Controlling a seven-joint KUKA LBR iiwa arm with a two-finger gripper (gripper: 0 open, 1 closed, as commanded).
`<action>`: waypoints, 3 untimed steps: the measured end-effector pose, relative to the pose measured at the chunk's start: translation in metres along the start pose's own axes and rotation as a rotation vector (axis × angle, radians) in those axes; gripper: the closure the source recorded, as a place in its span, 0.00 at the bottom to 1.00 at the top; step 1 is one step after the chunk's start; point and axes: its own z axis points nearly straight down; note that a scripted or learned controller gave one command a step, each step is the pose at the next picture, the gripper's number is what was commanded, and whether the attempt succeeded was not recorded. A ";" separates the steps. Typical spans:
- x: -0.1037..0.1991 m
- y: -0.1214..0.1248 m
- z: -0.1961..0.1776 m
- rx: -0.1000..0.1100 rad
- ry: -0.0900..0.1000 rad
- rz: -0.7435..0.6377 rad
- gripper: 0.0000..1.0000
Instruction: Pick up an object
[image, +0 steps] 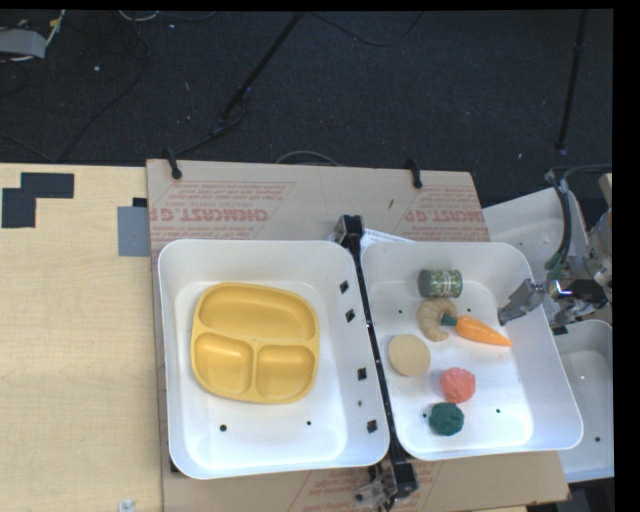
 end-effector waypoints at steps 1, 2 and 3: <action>0.001 0.002 -0.006 -0.011 -0.002 -0.003 0.00; -0.006 0.000 0.040 -0.006 -0.001 -0.002 0.00; -0.014 -0.001 0.088 -0.006 0.000 -0.002 0.00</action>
